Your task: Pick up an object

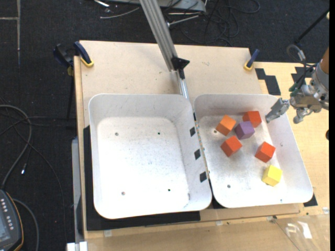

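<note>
Several small cubes lie in the right bin [293, 195]: an orange one [226, 125], a purple one [244, 129], a red-orange one [252, 118], two red ones [231, 146] [265, 151] and a yellow one [271, 175]. My gripper [288, 112] hangs over the bin's upper right rim, to the right of the red-orange cube. It is open, its fingers [276, 110] spread with nothing between them. It touches no cube.
The left bin [137, 156] sits beside the right one, their rims meeting in the middle. A slanted metal rail [159, 27] runs down from the top to the bins' junction. Clamps [84, 56] [251, 59] grip the board's back corners.
</note>
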`<state>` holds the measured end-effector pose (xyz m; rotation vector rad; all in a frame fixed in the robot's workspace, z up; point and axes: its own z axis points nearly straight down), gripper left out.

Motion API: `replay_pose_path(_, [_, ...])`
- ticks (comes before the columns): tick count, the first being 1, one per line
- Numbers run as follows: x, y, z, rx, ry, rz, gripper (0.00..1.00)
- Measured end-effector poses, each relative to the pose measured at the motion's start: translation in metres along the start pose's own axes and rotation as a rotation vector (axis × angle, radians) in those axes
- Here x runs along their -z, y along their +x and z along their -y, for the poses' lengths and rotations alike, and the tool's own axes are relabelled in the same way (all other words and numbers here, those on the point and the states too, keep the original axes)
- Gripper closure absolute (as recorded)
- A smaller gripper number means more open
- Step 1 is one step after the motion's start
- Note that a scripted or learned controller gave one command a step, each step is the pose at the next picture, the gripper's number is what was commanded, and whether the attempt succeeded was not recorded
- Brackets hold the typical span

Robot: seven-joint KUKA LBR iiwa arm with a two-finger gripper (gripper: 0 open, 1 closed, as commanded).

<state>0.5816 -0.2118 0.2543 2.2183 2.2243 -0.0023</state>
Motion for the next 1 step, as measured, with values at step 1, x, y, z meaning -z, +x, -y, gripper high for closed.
replay_pose_path(1, [-0.0851, 0.011, -0.0534, 0.002, 0.001, -0.001, 0.0])
